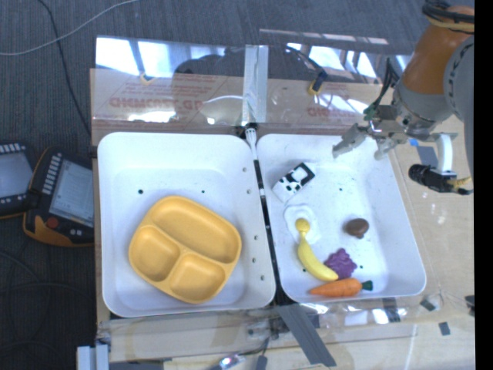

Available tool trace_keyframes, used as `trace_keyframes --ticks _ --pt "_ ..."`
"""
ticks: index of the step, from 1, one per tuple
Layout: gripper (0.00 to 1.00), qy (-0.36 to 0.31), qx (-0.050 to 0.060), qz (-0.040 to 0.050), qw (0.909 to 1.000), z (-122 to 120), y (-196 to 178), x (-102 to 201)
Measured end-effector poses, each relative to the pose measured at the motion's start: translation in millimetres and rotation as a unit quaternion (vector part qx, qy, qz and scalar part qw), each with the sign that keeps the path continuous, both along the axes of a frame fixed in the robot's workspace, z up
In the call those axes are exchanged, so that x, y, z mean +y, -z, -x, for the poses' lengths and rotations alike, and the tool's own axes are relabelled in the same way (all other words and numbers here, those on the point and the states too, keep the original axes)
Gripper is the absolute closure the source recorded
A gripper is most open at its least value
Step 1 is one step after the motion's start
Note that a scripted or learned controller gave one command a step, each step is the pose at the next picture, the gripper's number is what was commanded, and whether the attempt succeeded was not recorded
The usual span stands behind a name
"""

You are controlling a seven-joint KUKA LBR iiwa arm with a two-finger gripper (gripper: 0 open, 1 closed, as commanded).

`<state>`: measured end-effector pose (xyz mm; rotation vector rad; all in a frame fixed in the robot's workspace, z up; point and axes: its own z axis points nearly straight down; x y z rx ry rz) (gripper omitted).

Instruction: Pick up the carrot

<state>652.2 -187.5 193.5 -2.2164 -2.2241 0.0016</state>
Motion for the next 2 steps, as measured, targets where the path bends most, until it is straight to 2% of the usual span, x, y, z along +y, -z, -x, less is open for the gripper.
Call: trace_keyframes --ticks 1,2 --pt "0.00 0.040 0.001 0.0003 0.9992 89 86 24" --pt "0.00 0.054 -0.011 0.0024 0.9985 90 100 82"
